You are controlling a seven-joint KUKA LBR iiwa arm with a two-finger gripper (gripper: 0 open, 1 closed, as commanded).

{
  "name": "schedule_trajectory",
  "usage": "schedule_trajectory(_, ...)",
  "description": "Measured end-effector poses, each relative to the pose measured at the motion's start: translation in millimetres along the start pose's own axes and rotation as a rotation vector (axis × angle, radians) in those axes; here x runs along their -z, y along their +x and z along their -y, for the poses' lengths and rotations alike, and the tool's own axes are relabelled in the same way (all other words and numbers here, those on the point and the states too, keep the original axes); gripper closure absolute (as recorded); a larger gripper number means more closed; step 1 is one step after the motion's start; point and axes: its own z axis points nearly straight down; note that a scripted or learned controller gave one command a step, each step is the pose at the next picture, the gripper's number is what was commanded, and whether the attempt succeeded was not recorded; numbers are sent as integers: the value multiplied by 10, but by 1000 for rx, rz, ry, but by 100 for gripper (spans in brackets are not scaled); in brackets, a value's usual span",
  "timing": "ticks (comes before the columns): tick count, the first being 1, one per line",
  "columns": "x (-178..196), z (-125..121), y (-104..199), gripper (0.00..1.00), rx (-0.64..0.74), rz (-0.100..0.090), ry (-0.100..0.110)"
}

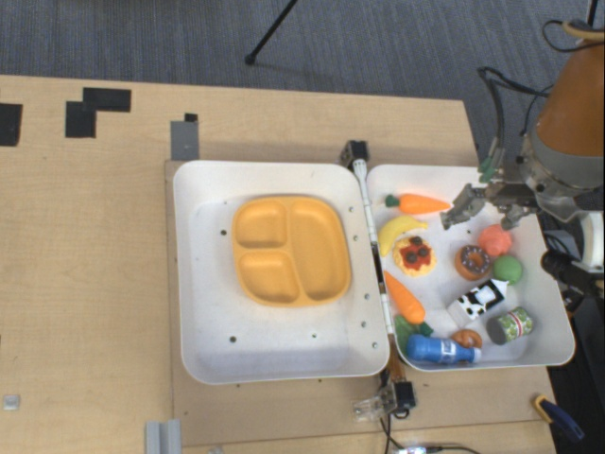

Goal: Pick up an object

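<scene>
The right bin (558, 343) holds several toy foods. Among them are a carrot (423, 202) at the far edge, a banana (397, 233), a small pizza (414, 254), a chocolate donut (471, 261), a red ball (494, 240) and a green ball (509, 270). Nearer the front lie a black-and-white cow (479, 299), a green can (510, 325), a blue bottle (440, 351) and a second carrot (405, 298). My gripper (488, 210) hangs open over the bin's far right part, just above the red ball and the donut. Nothing sits between its fingers (460, 207).
The left bin (203, 348) carries a yellow divided plate (287, 251). A ridge (371, 244) separates the two bins. Black cables (501, 83) trail by the arm at the right. Black tape marks (95, 110) lie on the bench at far left.
</scene>
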Motion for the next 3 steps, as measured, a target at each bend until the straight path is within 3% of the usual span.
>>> schedule_trajectory(1, -1449, 283, 19, 0, -77, -1, 5)
schedule_trajectory(2, -1896, 536, -5, 0, -60, 9, -22)
schedule_trajectory(3, -1898, 543, 13, 0, -109, 8, -20)
